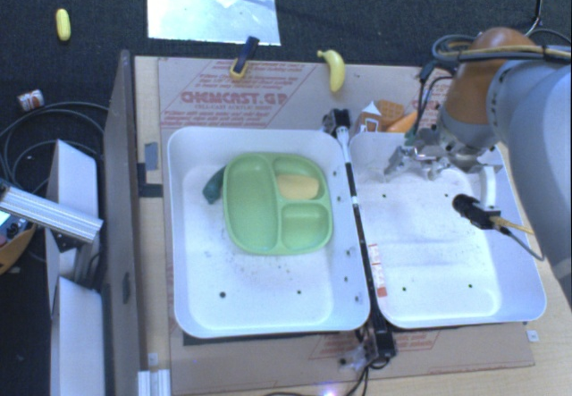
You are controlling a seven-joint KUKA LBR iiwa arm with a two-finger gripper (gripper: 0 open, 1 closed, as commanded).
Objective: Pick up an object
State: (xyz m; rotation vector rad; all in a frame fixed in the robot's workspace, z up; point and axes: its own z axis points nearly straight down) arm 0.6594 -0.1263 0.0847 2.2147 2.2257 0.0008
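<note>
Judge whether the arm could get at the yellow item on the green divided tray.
Probably yes: the yellow item lies uncovered in the green divided tray, open from above, across the bins' divider from the pincer.

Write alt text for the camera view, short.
The grey arm's gripper hangs over the right white bin, nothing visibly held. The left white bin holds a green divided plate with a yellow item in one compartment.

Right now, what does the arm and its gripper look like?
The arm is bulky and rounded, light grey, with an orange band above the wrist. Dark cables loop over that band. The gripper is a small metallic grey assembly.
</note>
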